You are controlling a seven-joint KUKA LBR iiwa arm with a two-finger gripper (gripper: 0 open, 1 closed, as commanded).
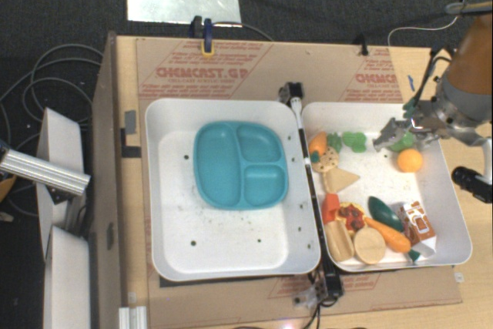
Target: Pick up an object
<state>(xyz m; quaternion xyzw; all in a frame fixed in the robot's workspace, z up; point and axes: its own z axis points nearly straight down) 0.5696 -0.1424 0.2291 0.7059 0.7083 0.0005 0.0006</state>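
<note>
A green toy (400, 140) is seen at the tool (402, 133) in the right bin (454, 200); whether it is grasped cannot be told. It is judged light, rigid, best pinched across its middle.

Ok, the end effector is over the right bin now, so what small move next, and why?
Probably lower it a little, straight down. The end effector sits at the right bin's upper right with a green object at its tip, beside the orange ball. Whether it grips the green piece can't be told, so settle before lifting.
</note>
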